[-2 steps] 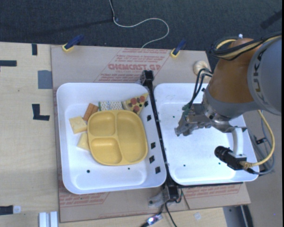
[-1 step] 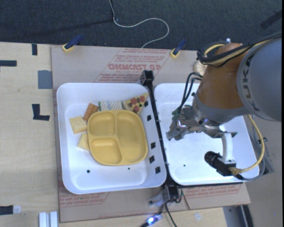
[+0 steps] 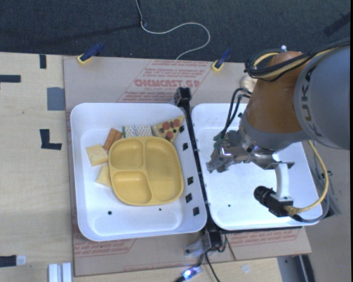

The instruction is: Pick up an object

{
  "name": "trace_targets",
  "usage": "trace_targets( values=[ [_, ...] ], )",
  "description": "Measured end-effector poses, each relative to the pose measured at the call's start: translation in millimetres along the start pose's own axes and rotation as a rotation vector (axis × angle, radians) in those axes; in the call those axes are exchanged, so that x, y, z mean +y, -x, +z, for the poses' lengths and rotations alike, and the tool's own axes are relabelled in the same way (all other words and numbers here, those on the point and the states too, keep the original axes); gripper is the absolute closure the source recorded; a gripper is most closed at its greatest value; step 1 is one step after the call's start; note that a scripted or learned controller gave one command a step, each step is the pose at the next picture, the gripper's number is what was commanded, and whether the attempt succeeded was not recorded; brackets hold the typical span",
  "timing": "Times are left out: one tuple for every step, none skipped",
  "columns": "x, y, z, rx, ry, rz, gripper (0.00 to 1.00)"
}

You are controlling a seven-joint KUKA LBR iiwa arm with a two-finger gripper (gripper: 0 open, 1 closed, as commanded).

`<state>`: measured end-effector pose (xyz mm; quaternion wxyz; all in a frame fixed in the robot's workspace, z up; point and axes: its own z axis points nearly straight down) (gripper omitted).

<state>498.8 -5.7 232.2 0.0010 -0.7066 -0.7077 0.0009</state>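
Note:
The left bin [image 3: 82,204] holds a yellow divided plate [image 3: 146,170] lying flat in its middle. Around the plate's far and left sides lie small toy foods: a pale cracker square [image 3: 96,154], an orange-brown piece [image 3: 112,138], a speckled green-and-white piece [image 3: 136,131] and a pizza slice [image 3: 169,128]. My gripper [image 3: 222,158] hangs over the left part of the right bin [image 3: 247,207], close to the divider between the bins. I see nothing held in it. The arm's orange band and grey body cover the right bin's far right part.
A black camera or fitting [image 3: 272,200] on the wrist hangs over the right bin's near side. A black divider strip [image 3: 191,157] runs between the bins. Both bins rest on a cardboard sheet [image 3: 159,81] held by clamps at the back.

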Motion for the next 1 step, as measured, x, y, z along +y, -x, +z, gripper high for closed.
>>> trace_targets(
  values=[
    [3.1, 1.0, 17.1, -0.001, -0.002, 0.001, 1.0]
  ],
)
